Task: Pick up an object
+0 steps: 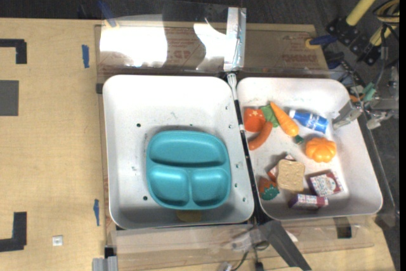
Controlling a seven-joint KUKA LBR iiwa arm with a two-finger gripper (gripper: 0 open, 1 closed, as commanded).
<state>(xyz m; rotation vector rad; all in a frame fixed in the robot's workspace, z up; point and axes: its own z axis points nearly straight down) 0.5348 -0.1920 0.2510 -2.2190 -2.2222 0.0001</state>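
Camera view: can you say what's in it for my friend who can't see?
A teal plastic divided tray lies in the left white bin. The right white bin holds small toy foods, like an orange pumpkin and carrot.

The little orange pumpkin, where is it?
The orange pumpkin sits in the right bin, toward its right side, just below the blue and white bottle and above the small carton.
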